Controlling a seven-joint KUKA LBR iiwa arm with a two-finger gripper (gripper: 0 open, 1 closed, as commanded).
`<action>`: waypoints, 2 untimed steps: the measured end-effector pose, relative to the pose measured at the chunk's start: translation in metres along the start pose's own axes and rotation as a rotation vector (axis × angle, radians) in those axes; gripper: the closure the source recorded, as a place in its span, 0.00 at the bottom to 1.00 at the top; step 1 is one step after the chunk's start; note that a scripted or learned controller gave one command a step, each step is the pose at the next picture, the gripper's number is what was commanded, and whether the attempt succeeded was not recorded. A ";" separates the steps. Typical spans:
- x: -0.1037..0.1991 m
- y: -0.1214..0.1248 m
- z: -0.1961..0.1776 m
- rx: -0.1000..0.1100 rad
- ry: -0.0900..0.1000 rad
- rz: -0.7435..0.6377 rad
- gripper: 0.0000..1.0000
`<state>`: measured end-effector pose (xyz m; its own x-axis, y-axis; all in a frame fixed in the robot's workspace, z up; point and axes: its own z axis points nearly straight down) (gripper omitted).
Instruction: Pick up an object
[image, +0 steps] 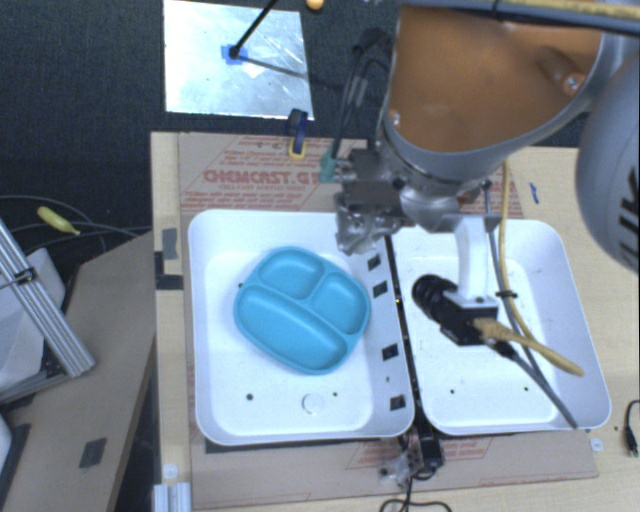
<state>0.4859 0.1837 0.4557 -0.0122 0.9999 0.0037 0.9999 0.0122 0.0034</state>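
Note:
A light blue divided plate (300, 308) lies flat in the middle of the left white bin (215, 330). My gripper (354, 236) hangs over the far right corner of that bin, close to the ridge between the two bins. It sits just beyond the plate's far right rim and looks apart from it. The grey metal of the gripper blurs into the wrist above it, and I see nothing held under it. The big orange and grey arm covers the upper right of the view.
The right white bin (560, 300) lies beside the left one, with black clips (388, 352) along the shared ridge. Both bins rest on cardboard (250, 170). A shiny sheet (235, 60) lies beyond it, and a metal frame (40, 320) stands at the left.

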 end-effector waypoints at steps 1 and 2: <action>-0.053 0.000 -0.030 -0.002 -0.003 0.015 1.00; -0.010 0.000 0.054 0.009 -0.005 0.006 1.00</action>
